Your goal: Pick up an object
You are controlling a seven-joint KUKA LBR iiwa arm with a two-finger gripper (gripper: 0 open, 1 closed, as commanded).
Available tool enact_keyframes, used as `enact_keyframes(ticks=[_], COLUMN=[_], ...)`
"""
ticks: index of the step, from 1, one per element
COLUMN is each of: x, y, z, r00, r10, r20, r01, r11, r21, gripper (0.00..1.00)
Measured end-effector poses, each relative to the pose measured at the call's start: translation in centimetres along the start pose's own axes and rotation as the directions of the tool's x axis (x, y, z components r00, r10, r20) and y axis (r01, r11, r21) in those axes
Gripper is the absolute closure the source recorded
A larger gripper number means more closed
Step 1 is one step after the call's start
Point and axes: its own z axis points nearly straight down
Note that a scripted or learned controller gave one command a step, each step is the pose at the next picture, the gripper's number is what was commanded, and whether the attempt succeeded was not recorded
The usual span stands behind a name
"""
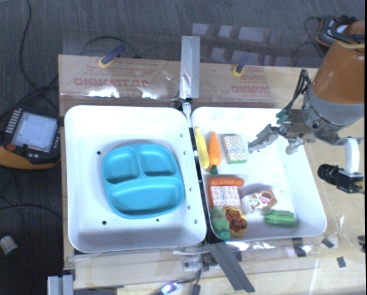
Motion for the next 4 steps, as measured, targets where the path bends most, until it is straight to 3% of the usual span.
enact_keyframes(ticks=[1,2,3,4], x=[1.4,2.5,0.2,0.2], y=[5.5,4.8,5.6,5.6], z=[8.3,9.2,18.4,17.6], r00=[0.986,0.919,0.914,0.915], r10=[0.169,0.395,0.405,0.404], r20=[-0.001,0.0,-0.003,-0.004], r01=[-0.169,-0.395,-0.405,-0.404], r11=[0.986,0.919,0.914,0.915], r21=[0.001,0.002,-0.012,-0.011], gripper=[0.0,0.0,0.0,1.0])
